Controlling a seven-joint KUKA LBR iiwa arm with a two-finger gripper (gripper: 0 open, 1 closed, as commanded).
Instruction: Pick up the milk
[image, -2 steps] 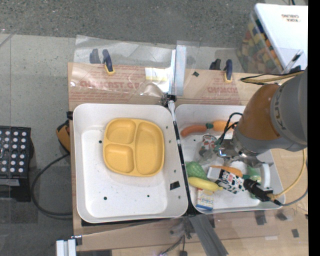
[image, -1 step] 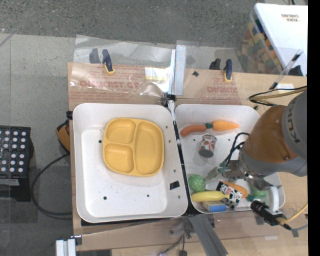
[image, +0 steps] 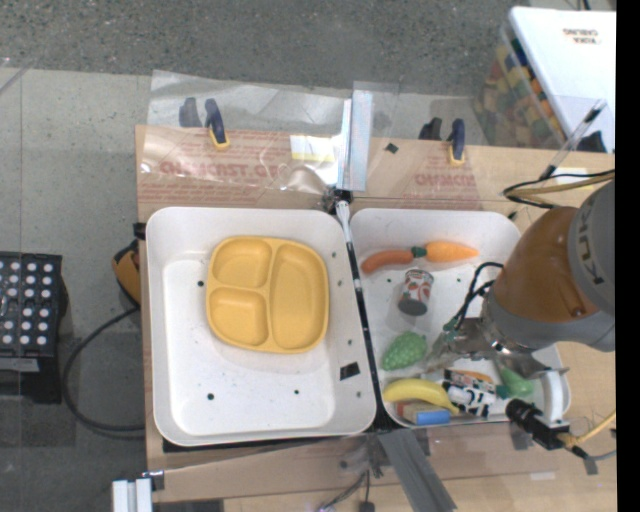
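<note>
Now | milk (image: 470, 391) lying flat, long axis left-right | tool (image: 462, 345) grip: cannot tell

Yellow divided plate (image: 268, 294) in left bin (image: 180, 400); carrot (image: 449, 252), sausage (image: 386, 261), banana (image: 418, 392) in right bin (image: 375, 225).

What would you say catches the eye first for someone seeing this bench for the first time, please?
Most striking is the yellow divided plate, sitting alone in the left bin. Next is the grey and orange arm reaching over the right bin, where small items crowd together: a carrot near the far wall, a banana at the near edge and a black-and-white milk carton beside it, under the wrist.
</note>
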